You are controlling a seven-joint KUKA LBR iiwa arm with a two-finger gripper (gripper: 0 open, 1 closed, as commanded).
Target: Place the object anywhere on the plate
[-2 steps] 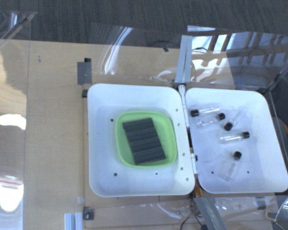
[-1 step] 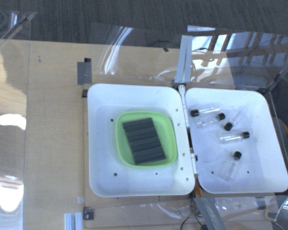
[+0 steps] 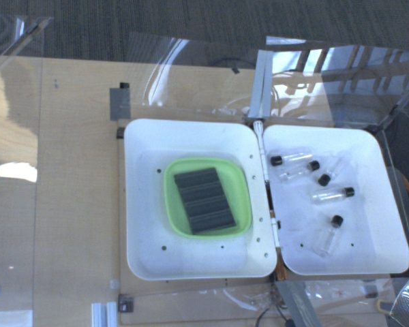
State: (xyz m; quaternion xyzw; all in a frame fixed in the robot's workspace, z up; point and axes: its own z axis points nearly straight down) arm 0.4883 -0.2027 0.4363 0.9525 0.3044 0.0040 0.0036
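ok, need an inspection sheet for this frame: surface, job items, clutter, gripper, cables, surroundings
Surface: light wooden bench bearing two shallow white bins side by side, the left bin and the right bin.
Job's things: green plate in the left bin, with a dark ribbed block lying on it, tilted; five clear vials with black caps scattered in the right bin, lying apart from each other.
Clutter: nothing seen.
Grippers: nothing seen.
Cables: dark cable at the bottom edge, below the seam between the bins.
Surroundings: clear plastic sheeting behind the bins; dark carpet beyond the bench.
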